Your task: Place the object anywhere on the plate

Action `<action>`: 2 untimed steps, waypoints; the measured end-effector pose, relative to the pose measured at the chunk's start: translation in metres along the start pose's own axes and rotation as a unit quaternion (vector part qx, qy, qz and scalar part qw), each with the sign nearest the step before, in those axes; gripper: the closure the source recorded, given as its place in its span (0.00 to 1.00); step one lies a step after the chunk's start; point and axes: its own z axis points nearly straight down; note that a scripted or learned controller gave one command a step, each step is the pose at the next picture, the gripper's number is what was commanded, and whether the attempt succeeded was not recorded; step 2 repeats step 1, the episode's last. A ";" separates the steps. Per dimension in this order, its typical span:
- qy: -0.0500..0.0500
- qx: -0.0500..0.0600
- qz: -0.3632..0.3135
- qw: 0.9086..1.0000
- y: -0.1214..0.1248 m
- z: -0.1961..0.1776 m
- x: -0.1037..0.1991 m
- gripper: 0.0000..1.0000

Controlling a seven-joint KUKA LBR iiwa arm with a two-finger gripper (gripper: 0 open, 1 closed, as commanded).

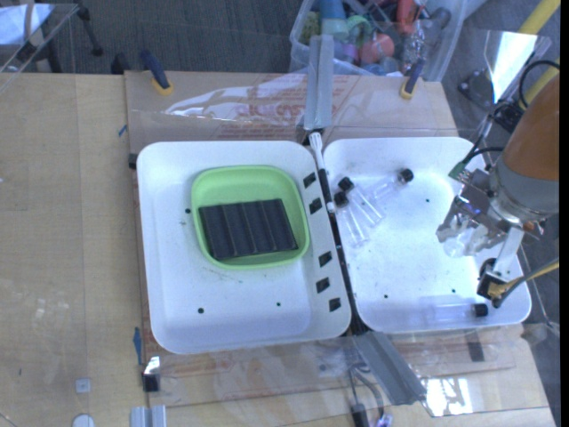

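A green square plate sits in the left bin. A dark grey ribbed slab lies flat on the plate and covers most of its floor. My gripper hangs low over the right side of the right bin, far from the plate. The grey wrist with its orange band rises above it at the frame's right edge. Nothing I can make out is in the gripper.
Clear plastic pieces with black caps lie in the right bin near the divider, and another black-capped bit is further back. A faint clear piece rests near that bin's front rim. A box of coloured toys stands behind the bins.
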 end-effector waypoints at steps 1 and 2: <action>0.000 0.000 0.000 1.000 0.000 0.000 0.000 0.00; 0.000 0.000 0.000 1.000 0.000 0.000 0.000 0.00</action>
